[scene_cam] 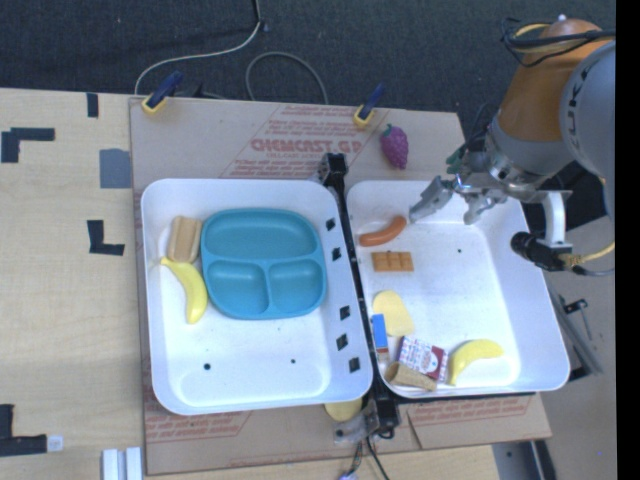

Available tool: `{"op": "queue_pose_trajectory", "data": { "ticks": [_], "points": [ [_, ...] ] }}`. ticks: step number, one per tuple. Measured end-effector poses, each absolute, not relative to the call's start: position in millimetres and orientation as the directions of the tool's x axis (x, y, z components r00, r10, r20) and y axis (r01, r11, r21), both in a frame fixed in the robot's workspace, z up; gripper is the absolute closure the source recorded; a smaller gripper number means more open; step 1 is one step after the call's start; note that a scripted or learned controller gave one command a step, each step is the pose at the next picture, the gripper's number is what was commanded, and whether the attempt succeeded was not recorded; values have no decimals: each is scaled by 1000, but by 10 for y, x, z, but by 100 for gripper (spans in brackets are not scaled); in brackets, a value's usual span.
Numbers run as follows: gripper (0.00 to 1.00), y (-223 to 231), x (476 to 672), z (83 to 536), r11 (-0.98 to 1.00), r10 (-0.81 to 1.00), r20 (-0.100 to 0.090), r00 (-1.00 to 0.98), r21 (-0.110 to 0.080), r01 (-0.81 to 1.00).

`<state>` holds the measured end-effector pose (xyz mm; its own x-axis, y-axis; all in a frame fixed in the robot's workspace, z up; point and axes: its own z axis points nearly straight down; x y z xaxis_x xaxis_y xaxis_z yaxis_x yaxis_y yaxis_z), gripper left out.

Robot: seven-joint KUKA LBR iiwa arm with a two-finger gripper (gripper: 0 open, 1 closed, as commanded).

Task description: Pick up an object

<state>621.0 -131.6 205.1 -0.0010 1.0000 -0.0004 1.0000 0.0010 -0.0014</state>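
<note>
My gripper (452, 203) hangs over the far edge of the right bin (520, 298), its fingers spread apart with nothing between them. The sausage (383, 231) lies just beside it in that bin, with the waffle (392, 261) near it. The blue tray (265, 264) sits in the left bin (240, 378), a banana (189, 288) touching its side.
</note>
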Motion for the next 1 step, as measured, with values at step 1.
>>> {"op": "queue_pose_trajectory", "data": {
  "ticks": [1],
  "points": [
    [0,-927,6329,934,4,1000,2,-4,-10,1000]
  ]
}}
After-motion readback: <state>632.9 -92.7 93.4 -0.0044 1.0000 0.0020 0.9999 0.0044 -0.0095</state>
